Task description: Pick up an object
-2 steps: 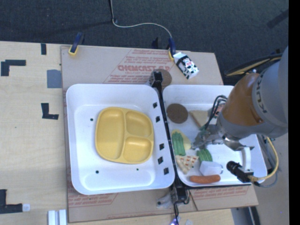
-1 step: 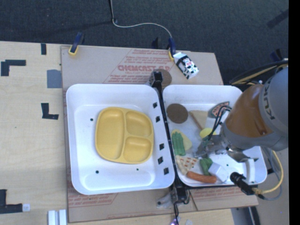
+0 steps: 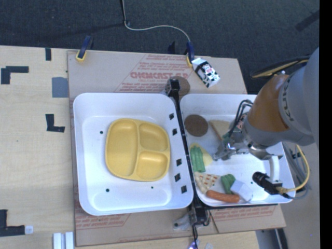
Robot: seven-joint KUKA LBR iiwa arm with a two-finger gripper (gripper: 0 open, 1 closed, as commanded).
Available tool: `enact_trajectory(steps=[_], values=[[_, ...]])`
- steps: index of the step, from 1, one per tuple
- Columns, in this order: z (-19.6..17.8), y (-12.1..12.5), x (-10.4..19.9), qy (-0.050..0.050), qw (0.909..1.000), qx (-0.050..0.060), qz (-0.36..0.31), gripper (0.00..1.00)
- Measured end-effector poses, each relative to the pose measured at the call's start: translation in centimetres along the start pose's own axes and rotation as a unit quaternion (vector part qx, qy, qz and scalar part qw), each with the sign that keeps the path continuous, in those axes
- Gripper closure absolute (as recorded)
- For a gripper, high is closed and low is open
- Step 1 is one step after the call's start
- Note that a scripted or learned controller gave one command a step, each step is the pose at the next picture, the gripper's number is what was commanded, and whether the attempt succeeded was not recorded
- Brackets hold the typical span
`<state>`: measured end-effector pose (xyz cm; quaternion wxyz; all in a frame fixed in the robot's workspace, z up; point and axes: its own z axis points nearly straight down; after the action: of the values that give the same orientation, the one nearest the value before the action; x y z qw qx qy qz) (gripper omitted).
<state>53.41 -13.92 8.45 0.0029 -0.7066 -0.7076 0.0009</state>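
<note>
My gripper (image 3: 225, 151) reaches down into the right bin (image 3: 270, 104), near its middle. It hangs just right of a green cucumber-like piece (image 3: 197, 158) and a pale yellow piece (image 3: 208, 160). A brown round disc (image 3: 196, 124) and a tan wedge (image 3: 219, 127) lie behind it. Toward the front lie a waffle-patterned slice (image 3: 207, 180), a small green piece (image 3: 228, 182), an orange carrot (image 3: 223, 196) and a pale grey block (image 3: 244, 191). Nothing is visibly lifted by the gripper.
The left bin (image 3: 83, 139) holds a yellow divided plate (image 3: 137, 149). The grey arm with its orange band (image 3: 267, 108) covers the right bin's right side. A black divider rail (image 3: 180, 139) runs between the bins. A small black-and-white object (image 3: 206, 72) lies on the cardboard behind.
</note>
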Motion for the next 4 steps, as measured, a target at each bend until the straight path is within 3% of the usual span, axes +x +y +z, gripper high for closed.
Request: enact_trajectory(steps=[1, 2, 3, 4], values=[[-0.1, 4.1, -8.3, 0.000, 1.0000, -0.003, 0.000, 0.00], [-0.1, 7.8, -8.5, -0.001, 1.0000, -0.002, 0.000, 0.00], [0.3, 11.4, -8.8, 0.002, 0.9998, 0.021, -0.001, 0.00], [0.4, 12.1, -9.0, 0.003, 0.9995, 0.031, 0.000, 0.00]])
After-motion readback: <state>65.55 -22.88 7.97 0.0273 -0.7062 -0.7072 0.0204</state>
